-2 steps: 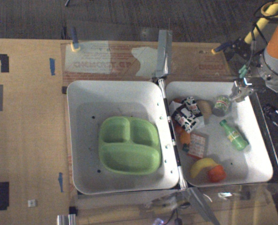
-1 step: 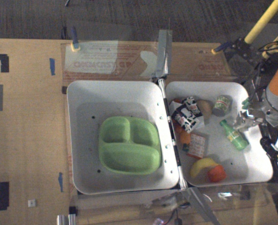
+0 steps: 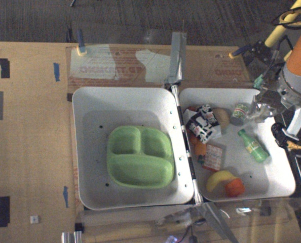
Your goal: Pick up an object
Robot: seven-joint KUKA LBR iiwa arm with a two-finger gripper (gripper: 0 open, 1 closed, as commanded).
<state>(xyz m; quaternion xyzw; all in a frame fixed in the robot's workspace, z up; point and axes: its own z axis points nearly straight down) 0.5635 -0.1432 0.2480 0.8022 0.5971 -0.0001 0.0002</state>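
Two white bins sit side by side on the bench (image 3: 29, 151). The left bin (image 3: 89, 110) holds a green divided tray (image 3: 139, 157) in its middle, with bare floor all round it. The right bin (image 3: 277, 181) is crowded along its left wall and front, and I see open floor mostly in its middle and lower right corner.

My arm (image 3: 297, 70) comes in at the upper right of the frame, and the claw (image 3: 257, 108) hangs over the right bin's upper right corner. From this angle I cannot tell how the claw is set. Just left of it lies a small greyish can (image 3: 239, 114), close enough that I cannot tell whether they touch.

Below the claw a green bottle (image 3: 254, 146) lies on its side, slanted toward lower right, with free space around it. Against the dividing wall are a black-and-white carton (image 3: 203, 124), a brownish round thing (image 3: 222, 117) beside it, something orange (image 3: 197, 147) under it, and a flat packet (image 3: 213, 157). At the front edge a yellow banana (image 3: 219, 179) touches a red fruit (image 3: 235, 187).

Cables and a yellow hose (image 3: 287, 19) crowd the frame's upper right.
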